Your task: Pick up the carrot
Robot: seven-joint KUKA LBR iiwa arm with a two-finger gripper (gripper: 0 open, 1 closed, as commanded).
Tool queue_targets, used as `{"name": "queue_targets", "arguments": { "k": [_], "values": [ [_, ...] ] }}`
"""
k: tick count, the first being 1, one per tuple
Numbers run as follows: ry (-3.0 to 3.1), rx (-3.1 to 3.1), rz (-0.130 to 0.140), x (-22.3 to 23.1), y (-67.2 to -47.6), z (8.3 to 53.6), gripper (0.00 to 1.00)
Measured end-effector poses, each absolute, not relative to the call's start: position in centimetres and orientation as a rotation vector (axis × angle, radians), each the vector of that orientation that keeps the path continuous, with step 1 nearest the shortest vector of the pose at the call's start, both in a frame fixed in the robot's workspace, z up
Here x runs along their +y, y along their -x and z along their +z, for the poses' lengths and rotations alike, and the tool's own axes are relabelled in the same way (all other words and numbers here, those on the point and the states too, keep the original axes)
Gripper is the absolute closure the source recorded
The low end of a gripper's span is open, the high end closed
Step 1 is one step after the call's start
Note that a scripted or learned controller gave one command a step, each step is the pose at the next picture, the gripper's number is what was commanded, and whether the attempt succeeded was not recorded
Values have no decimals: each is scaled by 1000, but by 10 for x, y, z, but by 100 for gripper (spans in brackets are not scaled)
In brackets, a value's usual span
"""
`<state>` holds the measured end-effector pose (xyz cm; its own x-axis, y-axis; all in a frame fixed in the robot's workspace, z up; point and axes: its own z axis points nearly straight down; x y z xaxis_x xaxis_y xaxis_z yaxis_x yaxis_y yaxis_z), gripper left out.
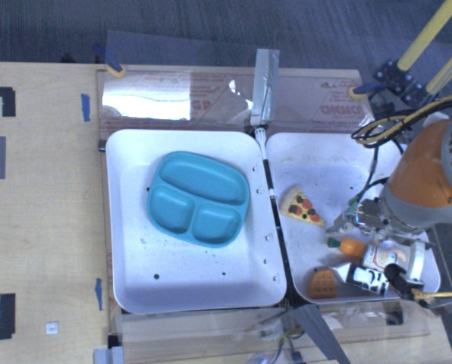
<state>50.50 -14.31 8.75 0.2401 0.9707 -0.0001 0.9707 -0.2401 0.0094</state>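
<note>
The end effector (360,232) sits low in the right bin (317,158), covering part of the carrot (349,246). I cannot tell if it grips anything.

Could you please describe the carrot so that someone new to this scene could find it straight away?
Look in the right bin, just under the gripper. The carrot is small and orange with a green tip, lying between the pizza slice above and a rounder brown-orange piece below.
</note>
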Motion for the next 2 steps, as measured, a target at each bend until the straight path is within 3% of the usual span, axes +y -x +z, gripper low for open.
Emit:
{"name": "queue_targets", "arguments": {
  "k": [1,2],
  "values": [
    [-2459,1941,11,-116,-483,88,0],
    [-2458,1938,13,-117,-484,98,100]
  ]
}}
